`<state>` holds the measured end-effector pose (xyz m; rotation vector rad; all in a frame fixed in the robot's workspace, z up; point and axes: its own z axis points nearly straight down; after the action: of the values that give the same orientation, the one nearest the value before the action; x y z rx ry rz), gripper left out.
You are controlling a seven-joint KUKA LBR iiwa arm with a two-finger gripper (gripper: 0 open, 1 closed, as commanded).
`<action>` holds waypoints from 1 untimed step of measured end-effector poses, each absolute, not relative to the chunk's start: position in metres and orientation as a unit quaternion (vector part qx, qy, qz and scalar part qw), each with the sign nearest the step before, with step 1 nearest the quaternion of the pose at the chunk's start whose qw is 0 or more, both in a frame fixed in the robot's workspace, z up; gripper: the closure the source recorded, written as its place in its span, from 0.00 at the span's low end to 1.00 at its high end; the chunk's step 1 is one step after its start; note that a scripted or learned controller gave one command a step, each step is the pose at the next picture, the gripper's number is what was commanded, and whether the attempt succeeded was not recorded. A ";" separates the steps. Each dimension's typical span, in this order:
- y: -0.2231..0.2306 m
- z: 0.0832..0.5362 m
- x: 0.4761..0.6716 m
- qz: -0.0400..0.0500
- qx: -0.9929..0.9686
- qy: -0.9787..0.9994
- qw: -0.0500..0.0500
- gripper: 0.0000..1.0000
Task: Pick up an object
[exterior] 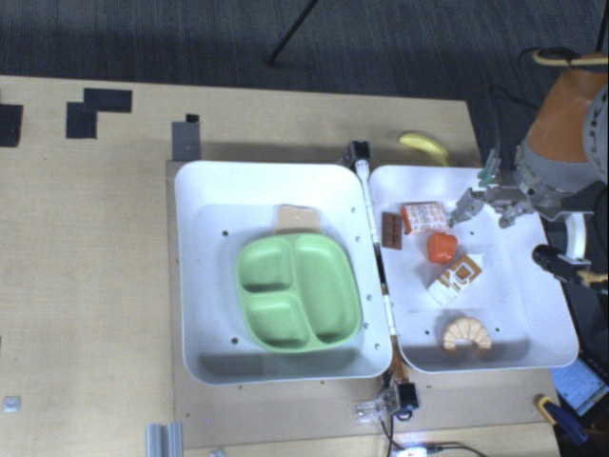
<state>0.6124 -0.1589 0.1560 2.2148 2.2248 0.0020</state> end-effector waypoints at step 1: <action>-0.124 0.085 0.618 0.001 0.705 0.709 0.002 0.00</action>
<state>0.6180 -0.1243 0.0854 2.2127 2.2259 0.0043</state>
